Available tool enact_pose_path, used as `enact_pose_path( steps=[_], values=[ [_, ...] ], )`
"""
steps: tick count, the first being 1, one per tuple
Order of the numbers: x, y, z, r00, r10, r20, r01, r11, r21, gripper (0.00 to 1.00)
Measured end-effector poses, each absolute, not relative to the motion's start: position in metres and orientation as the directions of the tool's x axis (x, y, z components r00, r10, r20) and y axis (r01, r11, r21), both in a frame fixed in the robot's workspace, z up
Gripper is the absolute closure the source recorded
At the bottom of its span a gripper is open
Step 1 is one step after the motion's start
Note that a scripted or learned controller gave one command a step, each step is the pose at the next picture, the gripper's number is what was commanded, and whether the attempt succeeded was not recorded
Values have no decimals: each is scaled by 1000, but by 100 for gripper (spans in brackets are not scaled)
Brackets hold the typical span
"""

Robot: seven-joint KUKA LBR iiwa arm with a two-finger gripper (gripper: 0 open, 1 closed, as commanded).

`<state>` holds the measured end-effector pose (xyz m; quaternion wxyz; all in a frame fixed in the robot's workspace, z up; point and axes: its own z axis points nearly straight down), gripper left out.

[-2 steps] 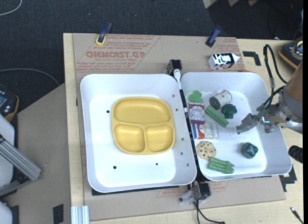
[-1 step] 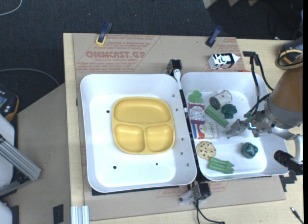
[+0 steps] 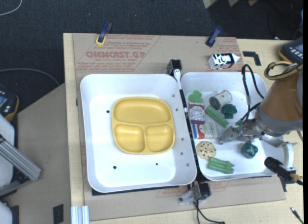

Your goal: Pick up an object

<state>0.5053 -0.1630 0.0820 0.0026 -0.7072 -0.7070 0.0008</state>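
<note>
Legible text: one item. Red block lettering printed on the brown cardboard sheet [image 3: 144, 49] that lies under the two white bins, at the far edge of the left bin [image 3: 91, 122]. It reads roughly "CHEMCAST GP"; the last letters are unclear. Smaller red lines under it are too fine to read.

The flat red-and-white packet [image 3: 196, 113] in the right bin [image 3: 255, 81] carries print, unreadable. The black-and-white patterned object [image 3: 223, 60] on the cardboard beyond the right bin shows no legible characters.

Yellow tray [image 3: 143, 124], white bins [image 3: 91, 122]
</note>
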Motion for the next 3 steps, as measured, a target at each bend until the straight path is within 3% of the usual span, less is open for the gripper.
enact_pose_path(
  steps=[1, 3],
  values=[
    [506, -164, 95, 1, 1000, 0, 1000, -1, 1, 100],
    [512, -162, 198, -2, 1000, -3, 1000, 2, 7, 100]
  ],
)
